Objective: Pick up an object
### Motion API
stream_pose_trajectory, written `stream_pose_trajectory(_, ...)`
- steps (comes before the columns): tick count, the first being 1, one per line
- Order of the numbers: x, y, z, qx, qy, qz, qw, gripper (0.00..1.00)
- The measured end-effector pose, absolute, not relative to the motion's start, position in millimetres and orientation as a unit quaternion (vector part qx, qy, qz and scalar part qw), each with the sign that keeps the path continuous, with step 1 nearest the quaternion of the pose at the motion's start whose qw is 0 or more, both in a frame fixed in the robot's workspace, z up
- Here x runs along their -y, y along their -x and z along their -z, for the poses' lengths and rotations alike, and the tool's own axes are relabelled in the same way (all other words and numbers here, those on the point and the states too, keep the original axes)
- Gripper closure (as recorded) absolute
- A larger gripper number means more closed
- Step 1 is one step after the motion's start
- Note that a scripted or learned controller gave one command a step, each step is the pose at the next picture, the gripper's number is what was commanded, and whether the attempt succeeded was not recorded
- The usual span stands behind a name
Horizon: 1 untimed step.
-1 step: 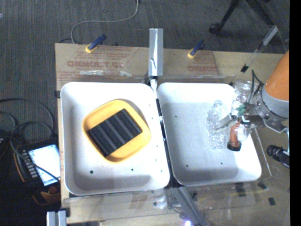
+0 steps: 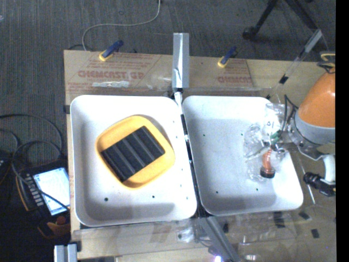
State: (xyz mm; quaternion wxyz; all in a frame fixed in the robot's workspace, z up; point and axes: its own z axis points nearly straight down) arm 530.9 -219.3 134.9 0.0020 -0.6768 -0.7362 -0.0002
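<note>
This is looking like a robotics lab or test workshop. A plywood bench [image 2: 82,75] is sitting on dark grey carpet [image 2: 43,26], with yellow-and-blue clamps [image 2: 110,50] gripping its far edge and printed red lettering showing under a clear sheet. Two shallow white bins [image 2: 82,201] are lying side by side on it, joined by a taped metal strip [image 2: 180,59]. A thin cable [image 2: 125,21] is trailing across the floor beyond the bench's far-left corner, an office chair base [image 2: 278,7] is standing past its far-right corner, and a lit handheld control screen [image 2: 49,187] with cables is resting on the floor off the left edge.
</note>
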Motion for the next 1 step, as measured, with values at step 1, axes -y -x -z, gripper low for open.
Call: stream_pose_trajectory(1, 212.9, -567.7, -99.4, 0.736, 0.676, 0.0078, -0.002, 0.00)
